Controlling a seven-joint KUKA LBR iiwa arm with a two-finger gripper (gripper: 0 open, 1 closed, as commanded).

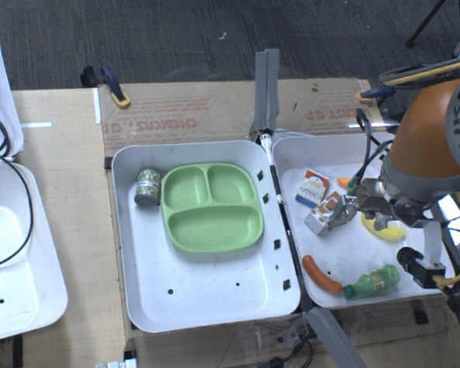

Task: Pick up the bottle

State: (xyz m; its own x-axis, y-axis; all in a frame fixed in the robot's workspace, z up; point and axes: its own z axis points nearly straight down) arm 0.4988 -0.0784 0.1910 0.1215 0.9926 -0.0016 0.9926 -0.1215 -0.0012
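Observation:
The bottle (373, 282) is green with a darker cap end and lies on its side near the front edge of the right bin (351, 250). My gripper (340, 211) hangs in the middle of that bin, well behind the bottle and to its left. It is right at a small grey-and-white box (320, 219), and nothing shows it holding the box. The arm's orange band and grey wrist cover the bin's right side.
In the right bin are a white, blue and orange carton (313, 188), an orange sausage (321, 275) just left of the bottle, and a yellow item (384, 228) under the wrist. The left bin (135, 286) holds a green divided plate (212, 206) and a small can (147, 187).

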